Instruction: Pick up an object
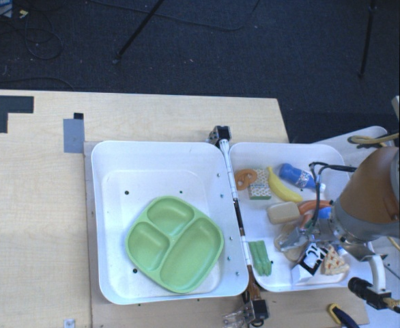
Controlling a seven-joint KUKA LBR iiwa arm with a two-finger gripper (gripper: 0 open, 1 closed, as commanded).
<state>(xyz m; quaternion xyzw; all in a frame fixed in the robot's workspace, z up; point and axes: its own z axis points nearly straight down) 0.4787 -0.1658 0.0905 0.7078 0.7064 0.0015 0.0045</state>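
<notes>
Gripper (308, 241) low in right bin (254, 157) among clutter; grip state unclear. Green plate (175, 243) in left bin (111, 176).

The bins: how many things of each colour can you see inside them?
Counting what shows clearly; the pile by the arm hides some.
Green: 2, the divided plate and a small block
Yellow: 1, the banana
Blue: 1, a small bottle
Brown: 1, a pretzel
Tan: 1, a rounded block
Total: 6
</notes>
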